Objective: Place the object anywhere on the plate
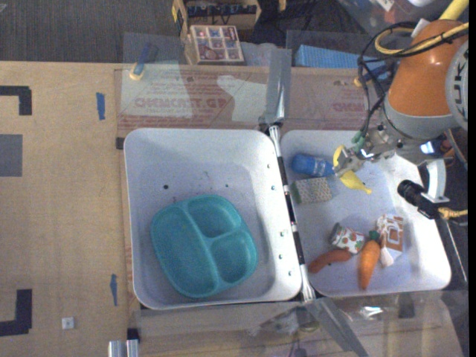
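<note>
Teal plate [203, 245]: left bin [149, 162], bare floor along the back wall. Gripper [355, 158]: right bin's [424, 274] back edge, over banana [354, 180]; jaw state unclear.

I see even, bright overhead light. Glare washes the clear sheet [201, 95] behind the bins [201, 155]. My view is soft, slightly blurred throughout.

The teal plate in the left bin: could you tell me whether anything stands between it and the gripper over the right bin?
Only the bins' adjoining walls, a low ridge, lie between. The gripper hangs at the right bin's far side by a yellow object; the teal plate lies bare in the left bin.
</note>
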Controlling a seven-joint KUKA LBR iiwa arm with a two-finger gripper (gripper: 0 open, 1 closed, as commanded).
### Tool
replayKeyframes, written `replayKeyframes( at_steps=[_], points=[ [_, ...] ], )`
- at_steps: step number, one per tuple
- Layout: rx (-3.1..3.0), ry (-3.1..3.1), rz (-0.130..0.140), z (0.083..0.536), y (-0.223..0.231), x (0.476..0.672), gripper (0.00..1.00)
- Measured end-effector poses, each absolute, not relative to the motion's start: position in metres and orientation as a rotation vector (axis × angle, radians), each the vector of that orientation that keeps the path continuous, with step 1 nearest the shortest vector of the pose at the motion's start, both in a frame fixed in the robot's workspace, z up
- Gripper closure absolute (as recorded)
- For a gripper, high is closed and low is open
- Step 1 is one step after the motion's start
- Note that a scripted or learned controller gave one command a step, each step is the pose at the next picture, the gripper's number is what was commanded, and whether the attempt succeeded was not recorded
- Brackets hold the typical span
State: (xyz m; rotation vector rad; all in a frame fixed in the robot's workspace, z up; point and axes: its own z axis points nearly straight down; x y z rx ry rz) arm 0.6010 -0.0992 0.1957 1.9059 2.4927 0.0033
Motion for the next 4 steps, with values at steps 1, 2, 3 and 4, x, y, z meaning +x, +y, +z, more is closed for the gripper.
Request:
replayKeyframes(
  at_steps=[1, 2, 3, 4],
  points=[
    [1.715, 2.634, 0.0, 0.192, -0.002, 0.589, 1.0],
    [1.846, 2.544, -0.002, 0.19, 0.053, 0.536, 1.0],
    [2.026, 2.4, 0.001, 0.175, 0.15, 0.535, 1.0],
    [2.027, 2.399, 0.001, 0.175, 0.15, 0.535, 0.0]
  ],
)
